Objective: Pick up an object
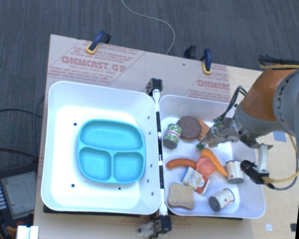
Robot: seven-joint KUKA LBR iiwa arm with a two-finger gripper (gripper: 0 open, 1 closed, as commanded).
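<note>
Dark grey carpet surrounds a pale wooden tabletop covered at the back by a printed cardboard sheet held with blue clamps. Two shallow white bins of smooth plastic sit side by side on it. The left bin holds a glossy turquoise tray with three rounded compartments. The right bin carries a scatter of toy food: a round brown patty, a small green-labelled can just beside it, a curved orange sausage, a tapered carrot lying across a pink round piece, a red-and-white packet, a rough brown slice of bread, and two small white cylinders near the right wall. The grey arm with its orange band reaches in from the right, its wrist bent downward over the upper part of the right bin. The hand hangs low just above the carrot's upper end and near the patty; its tips appear as a dark blur, so whether it is spread or closed, or grips anything, cannot be told.
</note>
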